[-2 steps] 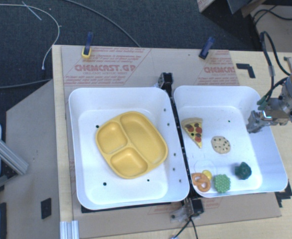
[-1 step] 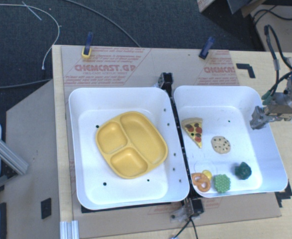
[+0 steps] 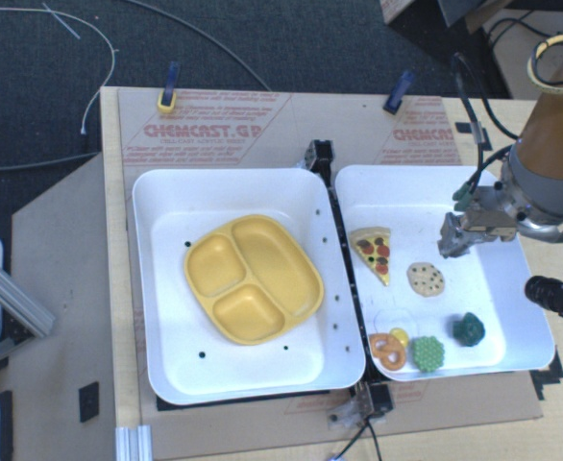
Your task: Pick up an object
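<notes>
Five toy foods lie below the claw, apart.

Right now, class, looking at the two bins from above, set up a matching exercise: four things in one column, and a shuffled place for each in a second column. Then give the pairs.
Things
1. yellow divided tray
2. pizza slice
3. cookie
4. pretzel

Places
A. middle of the right bin
B. near front corner of the right bin, by the divider
C. left bin
D. right bin, close to the divider, farther back

Pairs: 1-C, 2-D, 3-A, 4-B
</notes>
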`<action>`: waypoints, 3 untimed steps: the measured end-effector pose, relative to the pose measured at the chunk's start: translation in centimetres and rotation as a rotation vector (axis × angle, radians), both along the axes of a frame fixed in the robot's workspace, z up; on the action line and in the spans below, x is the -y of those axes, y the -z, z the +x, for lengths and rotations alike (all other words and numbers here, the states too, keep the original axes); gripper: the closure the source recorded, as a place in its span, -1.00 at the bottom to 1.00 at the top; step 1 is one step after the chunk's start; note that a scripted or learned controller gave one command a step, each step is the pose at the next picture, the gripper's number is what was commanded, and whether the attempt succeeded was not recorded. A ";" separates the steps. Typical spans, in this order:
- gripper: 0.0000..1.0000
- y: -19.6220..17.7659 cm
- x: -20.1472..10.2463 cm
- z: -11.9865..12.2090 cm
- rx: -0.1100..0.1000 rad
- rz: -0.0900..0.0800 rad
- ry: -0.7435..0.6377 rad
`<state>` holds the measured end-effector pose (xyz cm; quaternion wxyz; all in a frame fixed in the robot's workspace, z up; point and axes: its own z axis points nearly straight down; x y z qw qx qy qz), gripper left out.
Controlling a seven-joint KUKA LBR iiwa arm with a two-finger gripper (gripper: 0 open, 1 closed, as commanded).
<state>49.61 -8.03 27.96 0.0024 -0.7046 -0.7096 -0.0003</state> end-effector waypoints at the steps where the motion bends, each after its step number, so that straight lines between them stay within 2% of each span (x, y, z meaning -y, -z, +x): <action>1: 1.00 1.9 -4.6 -0.4 -0.001 0.000 0.002; 2: 1.00 3.8 -10.0 -0.4 -0.002 0.000 0.001; 3: 1.00 3.4 -15.2 -0.2 0.004 -0.002 0.001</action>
